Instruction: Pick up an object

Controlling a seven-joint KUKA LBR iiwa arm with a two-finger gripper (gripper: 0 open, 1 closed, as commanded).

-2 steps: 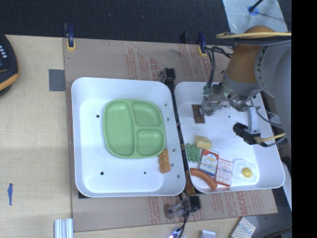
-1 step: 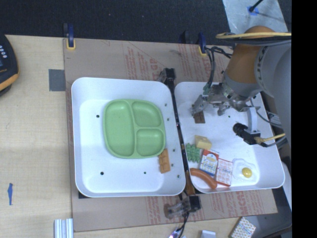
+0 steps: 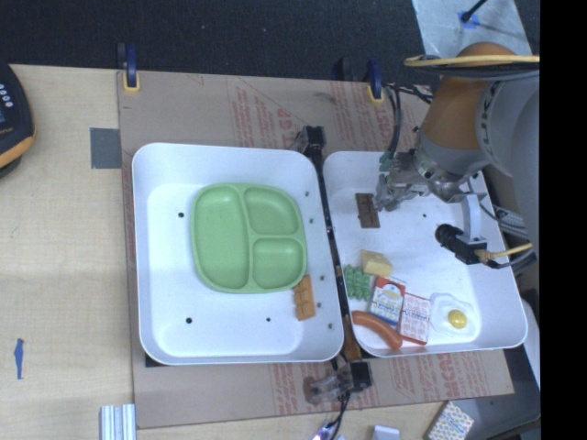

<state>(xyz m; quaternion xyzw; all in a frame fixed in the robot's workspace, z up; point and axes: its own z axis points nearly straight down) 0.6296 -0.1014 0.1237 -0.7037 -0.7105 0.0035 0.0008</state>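
Brown block (image 3: 367, 212) is seen lying flat near the upper left of the right bin (image 3: 503, 337), with the gripper (image 3: 393, 193) poised just at its two o'clock. Whether the gripper is spread or pressed together cannot be told. A clean pick is judged to need the tool centred over the block, lowered squarely, and closed across its narrow sides

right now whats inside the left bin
The left bin holds a green divided plate, its three compartments bare, and a small orange-brown piece beside the plate's lower right corner. Whatever lies beneath the plate is covered.
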